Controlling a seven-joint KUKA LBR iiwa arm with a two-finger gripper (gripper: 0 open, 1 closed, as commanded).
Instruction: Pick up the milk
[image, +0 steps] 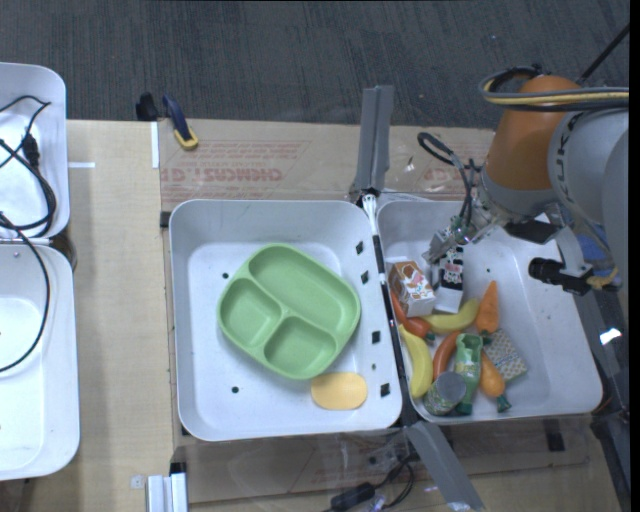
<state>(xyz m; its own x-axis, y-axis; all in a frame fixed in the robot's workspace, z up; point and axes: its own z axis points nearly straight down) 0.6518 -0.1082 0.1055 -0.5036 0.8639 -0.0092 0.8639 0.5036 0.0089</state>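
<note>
Camera view: the gripper (447, 243) hangs over the right bin (560, 395), fingers (too blurred to judge) just above the milk (452, 274) beside a snack carton (412, 285). Approach stage; next, a straight descent onto the carton.

Bench (110, 300) bears 2 white bins (195, 400).
</note>
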